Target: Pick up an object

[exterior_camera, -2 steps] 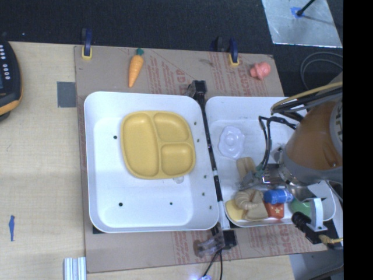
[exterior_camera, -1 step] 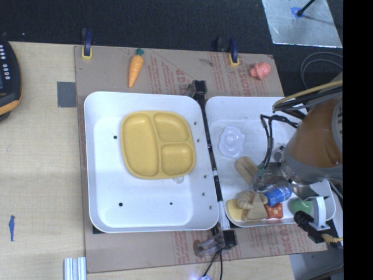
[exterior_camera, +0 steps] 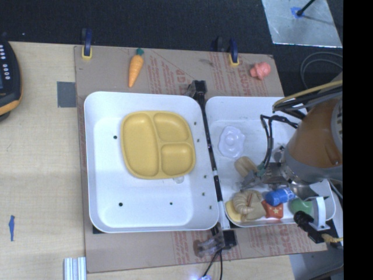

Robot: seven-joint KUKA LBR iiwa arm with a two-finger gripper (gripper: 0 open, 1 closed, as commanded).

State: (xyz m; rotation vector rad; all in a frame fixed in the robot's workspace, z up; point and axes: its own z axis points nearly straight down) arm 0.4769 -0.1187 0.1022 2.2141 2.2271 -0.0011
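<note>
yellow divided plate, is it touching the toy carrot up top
Apart. The camera view shows the yellow plate inside the left bin, while the carrot lies outside the bin on the brown board beyond its rim.

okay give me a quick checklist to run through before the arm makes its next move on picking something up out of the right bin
1. Gripper low over the right bin: ok.
2. Object between its fingers: cannot tell.
3. Targets within reach: ok; the tan piece, blue piece and green piece lie close by.
4. Clear plastic cup apart from the gripper: ok.
5. Yellow divided plate sits in the left bin, out of the way: ok.
</note>
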